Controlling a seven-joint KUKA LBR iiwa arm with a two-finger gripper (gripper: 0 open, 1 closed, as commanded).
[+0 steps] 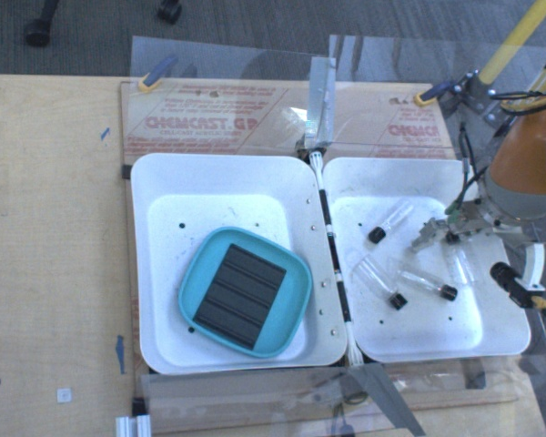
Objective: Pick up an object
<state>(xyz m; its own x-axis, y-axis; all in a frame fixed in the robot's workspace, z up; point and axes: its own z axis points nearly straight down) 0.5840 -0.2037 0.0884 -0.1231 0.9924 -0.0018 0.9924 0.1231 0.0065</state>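
Note:
Several clear plastic tubes with black caps lie in the right bin [505,330]: one tube [389,222] at the upper left, another tube [380,284] lower down, and a third tube [429,284] near the middle. My gripper [431,234] hangs low over the upper middle of this bin, just above and right of these tubes. The arm's orange band [526,157] rises behind it at the right. The gripper's body hides what lies under it. A teal tray [296,289] holding a dark ridged block [240,296] sits in the left bin [155,244].
The two bins meet along a hinged middle rim [329,244]. A clear panel with red print [218,116] lies behind them. Cables and a yellow pole [519,30] stand at the back right. A black connector [505,276] hangs by the right bin's edge.

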